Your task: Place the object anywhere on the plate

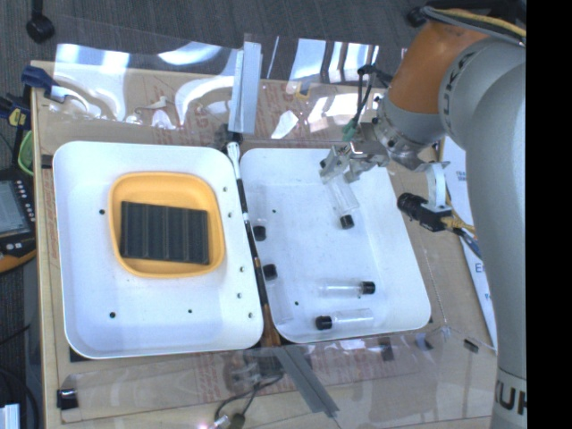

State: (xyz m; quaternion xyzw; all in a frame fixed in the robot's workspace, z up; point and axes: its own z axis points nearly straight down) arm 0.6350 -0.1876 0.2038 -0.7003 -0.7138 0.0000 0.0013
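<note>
**Two white bins on the bench**

The bench [375,365] carried two bins. The left bin [80,302] held a yellow plate [165,190]. In the right bin [393,275] lay three clear tubes; my gripper [342,170] was clenched on the top tube [343,206].

This was a robotics lab or test cell. A grey industrial arm [483,150] with an orange band reached over a plywood surface [161,387] that carried two shallow white bins [89,320] side by side. Cables [447,222] and metal brackets [246,83] were fixed around the bins, a handheld control pendant [13,217] sat at the left edge, and dark carpet [223,7] covered the floor beyond.
</note>
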